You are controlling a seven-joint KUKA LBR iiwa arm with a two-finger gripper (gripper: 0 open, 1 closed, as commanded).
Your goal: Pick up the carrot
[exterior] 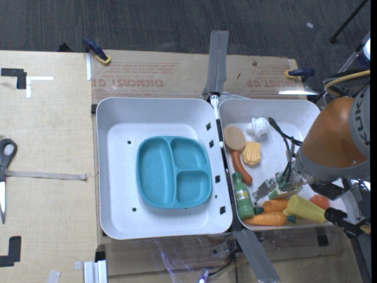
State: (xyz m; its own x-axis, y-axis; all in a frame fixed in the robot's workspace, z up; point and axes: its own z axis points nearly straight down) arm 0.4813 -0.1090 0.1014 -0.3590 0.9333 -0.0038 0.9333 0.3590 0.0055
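the arm, grey with an orange band, reaches in from the right over the right bin; the left bin holds a teal divided plate; the gripper hangs low over the near part of the right bin, just above the toys; how far its jaws stand apart cannot be told, and nothing shows between them; the carrot lies along the near wall of the right bin, beside a green bottle and a yellow piece; farther off lie a sausage, a tan disc and a ridged yellow piece.
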